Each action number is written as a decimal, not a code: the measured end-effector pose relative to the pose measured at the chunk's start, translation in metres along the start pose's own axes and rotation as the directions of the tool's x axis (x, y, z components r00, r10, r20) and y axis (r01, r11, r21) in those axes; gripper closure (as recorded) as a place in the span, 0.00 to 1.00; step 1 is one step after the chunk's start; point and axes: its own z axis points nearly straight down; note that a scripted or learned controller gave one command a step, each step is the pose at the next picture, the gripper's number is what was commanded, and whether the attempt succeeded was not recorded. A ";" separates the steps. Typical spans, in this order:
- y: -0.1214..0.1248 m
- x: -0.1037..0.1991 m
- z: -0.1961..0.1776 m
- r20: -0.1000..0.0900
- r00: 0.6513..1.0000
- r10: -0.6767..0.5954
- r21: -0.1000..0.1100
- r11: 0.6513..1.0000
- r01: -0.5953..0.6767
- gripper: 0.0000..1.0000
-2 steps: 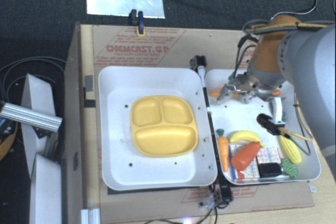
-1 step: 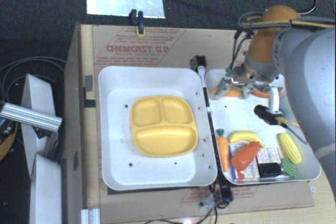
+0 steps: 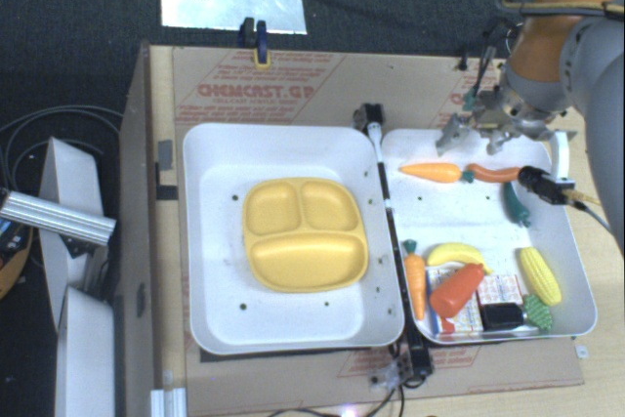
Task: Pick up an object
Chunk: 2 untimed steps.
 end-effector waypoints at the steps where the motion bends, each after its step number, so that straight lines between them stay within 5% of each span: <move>1: -0.001 0.031 0.009 -0.002 1.000 -0.002 0.003 1.000 0.002 0.00; 2: -0.036 0.042 -0.011 -0.001 1.000 0.001 0.003 1.000 -0.001 0.00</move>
